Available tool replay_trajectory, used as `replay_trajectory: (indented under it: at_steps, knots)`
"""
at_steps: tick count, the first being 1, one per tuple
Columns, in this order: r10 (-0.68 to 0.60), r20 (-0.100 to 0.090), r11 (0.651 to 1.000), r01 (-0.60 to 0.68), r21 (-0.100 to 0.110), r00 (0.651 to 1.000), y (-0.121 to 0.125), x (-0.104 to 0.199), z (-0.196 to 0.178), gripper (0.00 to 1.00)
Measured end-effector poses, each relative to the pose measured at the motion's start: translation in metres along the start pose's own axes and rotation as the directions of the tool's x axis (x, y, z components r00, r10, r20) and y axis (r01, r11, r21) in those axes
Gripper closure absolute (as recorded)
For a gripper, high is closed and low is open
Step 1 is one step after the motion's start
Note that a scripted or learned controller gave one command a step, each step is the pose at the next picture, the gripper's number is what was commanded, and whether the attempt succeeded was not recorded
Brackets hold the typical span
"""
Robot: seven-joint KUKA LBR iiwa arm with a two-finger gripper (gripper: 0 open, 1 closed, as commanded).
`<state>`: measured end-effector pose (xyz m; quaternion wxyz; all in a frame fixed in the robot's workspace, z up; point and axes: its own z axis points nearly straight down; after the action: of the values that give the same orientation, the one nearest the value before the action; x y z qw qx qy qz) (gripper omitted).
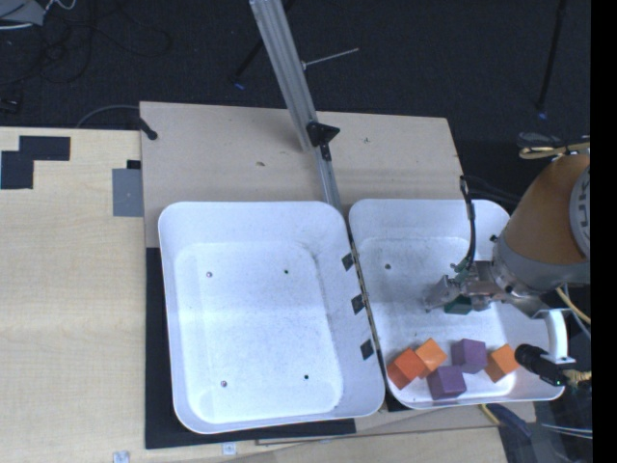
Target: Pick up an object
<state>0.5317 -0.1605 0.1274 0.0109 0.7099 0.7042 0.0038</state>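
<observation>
My gripper [451, 295] is low inside the right bin [415, 239], near its middle right, reaching in from the right. A small dark green object [462, 306] lies right at the gripper's tip, partly hidden under it. Along the bin's front edge sit a red-orange block [408, 367], an orange block [431, 354], a purple block [469, 353], a second purple block [446, 383] and another orange block [501, 363]. These blocks are apart from the gripper, a short way in front of it.
The left bin [251, 307] lies beside the right one, with black clips [355, 303] along the shared rim. A slanted metal rail [289, 75] rises behind the bins. The arm's orange band [545, 220] hangs over the right bin's right edge.
</observation>
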Motion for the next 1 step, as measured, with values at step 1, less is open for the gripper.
replay_trajectory:
  at_steps: [1]
  knots:
    - [0.003,0.0,1.0,-0.003,0.0,1.0,-0.0001,-0.001,-0.0098,1.0]
